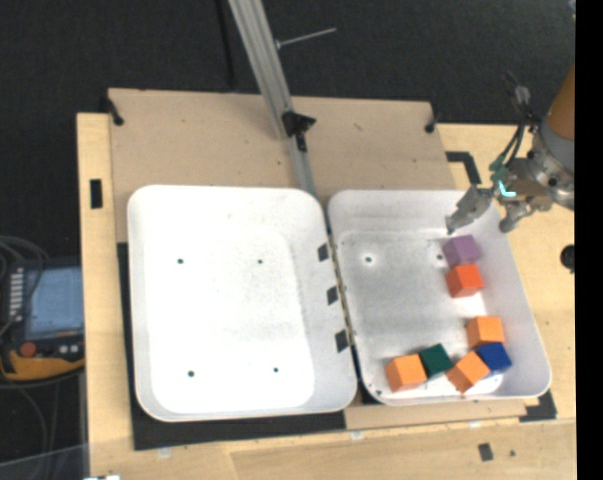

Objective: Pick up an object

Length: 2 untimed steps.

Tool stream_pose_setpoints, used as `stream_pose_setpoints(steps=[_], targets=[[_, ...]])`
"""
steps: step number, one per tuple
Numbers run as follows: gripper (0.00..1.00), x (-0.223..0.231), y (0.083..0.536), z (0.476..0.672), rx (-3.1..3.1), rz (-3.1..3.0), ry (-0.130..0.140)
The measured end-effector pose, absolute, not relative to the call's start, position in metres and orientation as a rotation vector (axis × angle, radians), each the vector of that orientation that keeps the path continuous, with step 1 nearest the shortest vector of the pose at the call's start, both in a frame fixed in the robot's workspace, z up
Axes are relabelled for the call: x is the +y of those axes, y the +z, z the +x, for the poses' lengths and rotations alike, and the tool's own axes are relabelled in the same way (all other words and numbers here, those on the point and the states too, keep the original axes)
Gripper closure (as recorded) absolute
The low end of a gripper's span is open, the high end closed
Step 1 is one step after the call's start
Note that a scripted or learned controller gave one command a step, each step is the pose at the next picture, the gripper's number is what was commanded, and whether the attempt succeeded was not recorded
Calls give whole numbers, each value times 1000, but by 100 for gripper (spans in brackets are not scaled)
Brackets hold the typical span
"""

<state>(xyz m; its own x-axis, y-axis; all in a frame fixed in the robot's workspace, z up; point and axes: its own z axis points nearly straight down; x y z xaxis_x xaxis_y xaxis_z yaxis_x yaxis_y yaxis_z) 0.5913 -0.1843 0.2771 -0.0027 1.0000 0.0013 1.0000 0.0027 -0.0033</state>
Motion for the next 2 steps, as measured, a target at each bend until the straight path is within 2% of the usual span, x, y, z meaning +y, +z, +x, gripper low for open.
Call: stream_pose_setpoints(steps=[1,2], targets=[[0,-184,280,592,-2226,-2218,-1],[0,-188,221,583,-2218,-2222,7]])
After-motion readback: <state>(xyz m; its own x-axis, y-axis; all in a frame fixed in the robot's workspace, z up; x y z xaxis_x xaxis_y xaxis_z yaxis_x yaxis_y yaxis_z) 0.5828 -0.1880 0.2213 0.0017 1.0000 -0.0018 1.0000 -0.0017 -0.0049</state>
